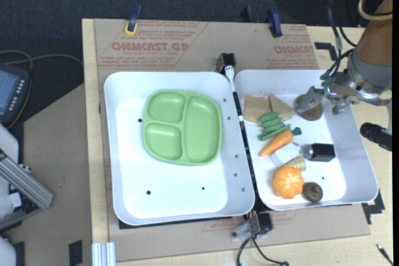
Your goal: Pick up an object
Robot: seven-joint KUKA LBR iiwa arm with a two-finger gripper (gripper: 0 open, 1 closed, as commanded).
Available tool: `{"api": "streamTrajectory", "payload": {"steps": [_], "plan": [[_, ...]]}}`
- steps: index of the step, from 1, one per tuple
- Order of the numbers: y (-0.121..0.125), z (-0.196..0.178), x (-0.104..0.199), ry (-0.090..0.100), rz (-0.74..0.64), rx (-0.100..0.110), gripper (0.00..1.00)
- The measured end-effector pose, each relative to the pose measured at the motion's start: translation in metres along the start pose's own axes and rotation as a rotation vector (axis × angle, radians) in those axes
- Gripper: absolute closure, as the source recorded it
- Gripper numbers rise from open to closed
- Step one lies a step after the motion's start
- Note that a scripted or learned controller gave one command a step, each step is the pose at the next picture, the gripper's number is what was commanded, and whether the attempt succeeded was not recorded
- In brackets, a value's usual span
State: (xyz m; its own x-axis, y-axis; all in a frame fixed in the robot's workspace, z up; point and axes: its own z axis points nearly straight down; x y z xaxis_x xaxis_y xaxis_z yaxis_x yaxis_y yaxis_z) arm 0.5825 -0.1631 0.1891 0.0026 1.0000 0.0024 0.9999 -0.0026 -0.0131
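The right bin (352, 152) holds several small items. Tan bread slices (257, 108) lie at its upper left, with green beans (271, 123) and an orange carrot (277, 141) just below them. A black block (321, 151) lies mid-bin, beside a small pale piece (297, 164). At the front are an orange round fruit (287, 183) and a brown round piece (312, 192). My gripper (309, 105) hangs low over the bin's upper middle, right of the bread, with the orange-banded arm (374, 47) behind it. Its tip looks grey-brown and blurred.
A green divided plate (183, 127) lies in the left bin (124, 184). The two bins meet along a raised rim (242, 134). Blue clamps (273, 22) sit at the bench's back edge. A black part of the arm (379, 134) juts over the right bin's right wall.
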Motion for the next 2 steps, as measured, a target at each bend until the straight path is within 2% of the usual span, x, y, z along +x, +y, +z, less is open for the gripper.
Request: {"api": "streamTrajectory", "payload": {"steps": [1,2], "plan": [[0.003,-0.007,0.000,-0.003,-0.003,-0.014,0.00],[0.013,0.044,0.005,-0.001,-0.005,-0.008,0.00]]}}
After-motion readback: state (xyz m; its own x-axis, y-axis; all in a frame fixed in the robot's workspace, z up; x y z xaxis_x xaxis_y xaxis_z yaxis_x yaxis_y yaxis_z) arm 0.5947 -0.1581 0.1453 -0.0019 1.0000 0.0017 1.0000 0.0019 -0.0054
